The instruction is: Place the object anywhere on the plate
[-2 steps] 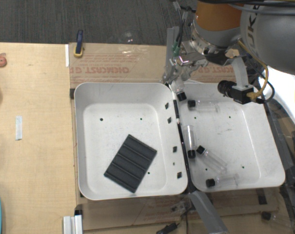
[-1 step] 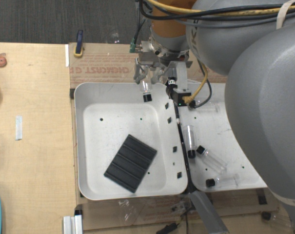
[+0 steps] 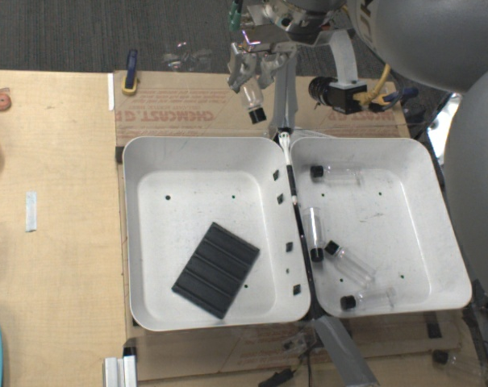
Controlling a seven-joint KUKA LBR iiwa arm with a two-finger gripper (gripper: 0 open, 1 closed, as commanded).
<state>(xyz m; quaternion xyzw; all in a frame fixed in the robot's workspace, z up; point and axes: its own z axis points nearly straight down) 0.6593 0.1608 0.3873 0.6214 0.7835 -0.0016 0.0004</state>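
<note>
The plate (image 3: 217, 269), a dark ribbed rectangle, lies tilted on the floor of the left bin (image 3: 147, 216), toward that bin's near edge and a little right of its middle. In the right bin (image 3: 425, 216) I see clear vials with black caps: one vial (image 3: 334, 172) by the far-left corner, one (image 3: 314, 234) along the left wall, and others (image 3: 352, 276) toward the near edge. My tool (image 3: 253, 99) hangs above the far edge of the worktop (image 3: 50, 151), past the seam between the bins, pinching a clear black-capped vial (image 3: 254, 107) between its fingers.
</note>
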